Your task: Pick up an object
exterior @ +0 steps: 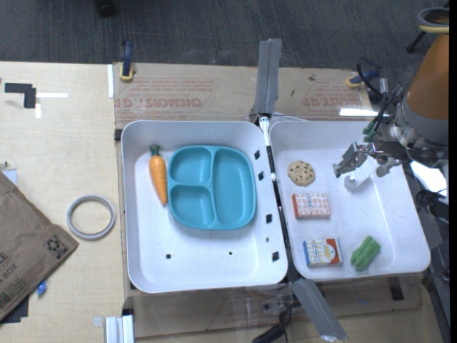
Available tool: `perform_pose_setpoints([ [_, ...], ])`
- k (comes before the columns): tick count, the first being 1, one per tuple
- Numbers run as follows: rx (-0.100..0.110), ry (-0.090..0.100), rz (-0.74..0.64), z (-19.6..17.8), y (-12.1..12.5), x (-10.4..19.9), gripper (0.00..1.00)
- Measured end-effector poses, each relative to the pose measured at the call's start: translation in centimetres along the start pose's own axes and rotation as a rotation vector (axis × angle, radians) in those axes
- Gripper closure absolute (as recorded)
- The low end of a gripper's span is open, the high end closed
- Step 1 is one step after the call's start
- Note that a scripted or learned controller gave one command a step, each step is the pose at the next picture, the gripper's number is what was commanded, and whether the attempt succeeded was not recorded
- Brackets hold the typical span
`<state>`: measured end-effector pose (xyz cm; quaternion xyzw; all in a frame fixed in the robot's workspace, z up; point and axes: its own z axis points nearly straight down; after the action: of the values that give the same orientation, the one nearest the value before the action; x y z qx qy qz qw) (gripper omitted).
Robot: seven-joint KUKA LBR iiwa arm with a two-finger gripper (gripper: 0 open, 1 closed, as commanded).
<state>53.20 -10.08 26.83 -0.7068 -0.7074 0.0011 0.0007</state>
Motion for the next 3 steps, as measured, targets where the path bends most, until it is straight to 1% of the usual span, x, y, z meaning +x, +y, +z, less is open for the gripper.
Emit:
perform_pose_setpoints([
  [1,0.002,0.0,0.133,7.8,-0.2,4.3,0.0],
  [2,-0.001,0.001,0.049,16.7,1.0,0.6,0.0],
  [3,-0.015,-0.001,0.016,17.1,0.5,0.6,0.0],
])
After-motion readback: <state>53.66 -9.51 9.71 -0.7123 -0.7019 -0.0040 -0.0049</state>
